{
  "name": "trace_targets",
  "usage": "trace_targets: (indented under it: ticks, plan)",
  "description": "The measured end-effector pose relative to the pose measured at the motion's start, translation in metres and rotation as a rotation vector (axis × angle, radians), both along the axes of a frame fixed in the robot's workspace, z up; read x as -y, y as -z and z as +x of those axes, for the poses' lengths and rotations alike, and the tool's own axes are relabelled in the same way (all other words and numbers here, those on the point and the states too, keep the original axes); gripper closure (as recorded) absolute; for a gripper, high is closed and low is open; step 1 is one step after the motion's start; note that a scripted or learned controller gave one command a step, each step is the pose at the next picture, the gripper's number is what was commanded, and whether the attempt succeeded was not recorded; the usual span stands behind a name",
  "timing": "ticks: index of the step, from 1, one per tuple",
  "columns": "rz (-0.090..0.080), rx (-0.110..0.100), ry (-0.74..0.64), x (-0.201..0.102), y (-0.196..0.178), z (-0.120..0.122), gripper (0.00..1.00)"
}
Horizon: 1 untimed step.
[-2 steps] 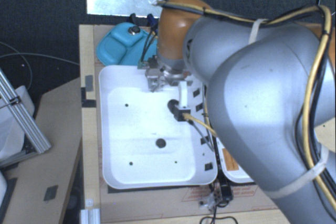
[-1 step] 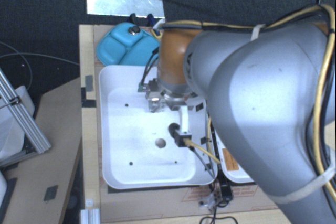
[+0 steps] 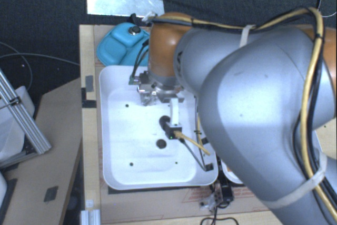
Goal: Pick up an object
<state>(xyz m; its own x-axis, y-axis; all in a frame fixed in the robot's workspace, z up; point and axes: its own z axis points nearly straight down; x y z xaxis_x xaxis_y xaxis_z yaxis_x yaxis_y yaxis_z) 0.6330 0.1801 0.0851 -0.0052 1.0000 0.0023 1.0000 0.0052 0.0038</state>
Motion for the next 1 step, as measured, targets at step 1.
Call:
trace_targets:
  ticks: [1]
  plan:
    - [-0.002,0.001,0.007,0.0535,-0.0004,0.0378,1.00]
